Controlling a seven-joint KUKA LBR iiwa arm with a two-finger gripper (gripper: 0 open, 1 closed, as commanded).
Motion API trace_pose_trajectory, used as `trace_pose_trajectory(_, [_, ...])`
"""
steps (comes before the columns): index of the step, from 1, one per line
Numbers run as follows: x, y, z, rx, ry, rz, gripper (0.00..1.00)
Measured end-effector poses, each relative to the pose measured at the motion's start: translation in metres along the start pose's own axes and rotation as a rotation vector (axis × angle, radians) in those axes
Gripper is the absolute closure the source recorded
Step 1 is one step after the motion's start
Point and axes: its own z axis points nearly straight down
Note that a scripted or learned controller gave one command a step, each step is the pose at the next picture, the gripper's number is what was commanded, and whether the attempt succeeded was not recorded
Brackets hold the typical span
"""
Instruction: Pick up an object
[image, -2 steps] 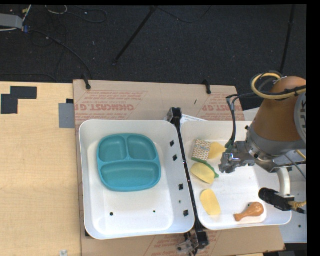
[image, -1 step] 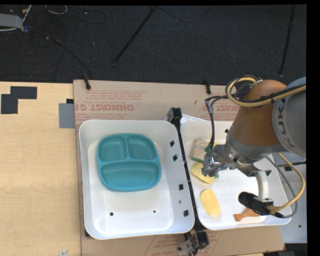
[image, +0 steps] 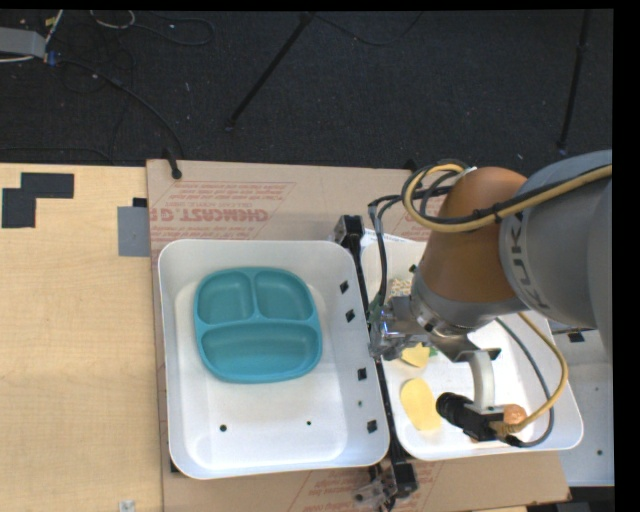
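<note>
Bench contents, placed by reference to the teal plate.

1. Teal plate (image: 258, 325): three compartments, lying flat in the left bin (image: 200, 440), toward that bin's far half; the compartments hold nothing visible.
2. Right bin (image: 560, 425): white and shallow, just beside the left bin, on the plate's view-right side.
3. Arm (image: 480, 250): grey with an orange band, extending from the view's right and hanging over the right bin, well clear of the plate; it hides much of that bin's floor.
4. Gripper (image: 392, 335): low over the right bin, close to the bin wall that faces the plate, level with the plate's middle; whether the claw is open or closed cannot be told; no item is seen held in it.
5. Pale yellow oblong piece (image: 420, 405): on the right bin's floor, view-right of the plate and nearer the camera than the plate's near rim; near the gripper but apart from it.
6. Smaller yellow piece (image: 412, 354): view-right of the plate, just beside the gripper, with a green bit (image: 431, 349) at its side; contact with the gripper cannot be told.
7. Speckled pale item (image: 400, 285): view-right of the plate's far rim, partly hidden by the arm.
8. Cardboard sheet (image: 230, 205): under both bins, with red printing beyond the plate.
</note>
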Motion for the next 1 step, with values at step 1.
trace_pose_trajectory(1, [0.0600,-0.0061,-0.0088,-0.001,-0.001,-0.001,1.00])
